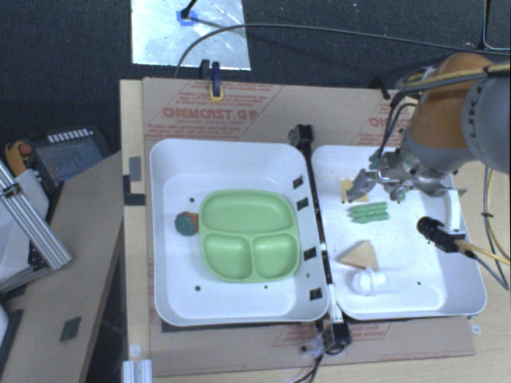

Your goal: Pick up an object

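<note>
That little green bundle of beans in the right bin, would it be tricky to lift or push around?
The green beans look like thin ridged sticks lying flat, so the claw may find little height to pinch. They seem small and light, probably sliding easily on the smooth white bin. If they are round sticks joined side by side, they likely won't roll.

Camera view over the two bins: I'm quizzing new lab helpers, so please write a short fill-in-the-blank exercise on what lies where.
1. The green divided plate lies in the ____ bin.
2. The plate has ____ compartments.
3. The small teal ball sits on the bin floor just ____ of the plate, as the view shows it.
4. The gripper hovers over the ____ bin, near the green beans.

Missing words: left; three; left; right
</note>
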You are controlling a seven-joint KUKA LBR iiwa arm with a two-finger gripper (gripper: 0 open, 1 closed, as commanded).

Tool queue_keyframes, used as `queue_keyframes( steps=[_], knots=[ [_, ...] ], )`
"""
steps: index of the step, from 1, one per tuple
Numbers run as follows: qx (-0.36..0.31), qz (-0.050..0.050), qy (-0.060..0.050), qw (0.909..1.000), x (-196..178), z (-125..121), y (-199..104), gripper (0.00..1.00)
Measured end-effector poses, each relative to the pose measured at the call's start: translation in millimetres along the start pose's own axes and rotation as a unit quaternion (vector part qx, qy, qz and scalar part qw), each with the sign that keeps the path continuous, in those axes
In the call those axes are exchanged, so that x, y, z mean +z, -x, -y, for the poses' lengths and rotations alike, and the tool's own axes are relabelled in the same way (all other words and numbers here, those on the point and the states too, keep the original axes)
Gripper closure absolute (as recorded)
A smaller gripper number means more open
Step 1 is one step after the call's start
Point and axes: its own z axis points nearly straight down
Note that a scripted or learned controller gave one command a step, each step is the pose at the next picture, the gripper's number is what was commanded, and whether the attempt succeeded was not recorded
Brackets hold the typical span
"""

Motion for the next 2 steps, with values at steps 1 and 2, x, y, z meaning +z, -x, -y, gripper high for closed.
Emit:
queue_keyframes(
  steps=[1,2],
  knots=[
    [0.002,0.000,0.000,1.0000,63,-1,0,0.00],
    [0.002,0.001,0.003,1.0000,48,-2,1,1.00]
  ],
)
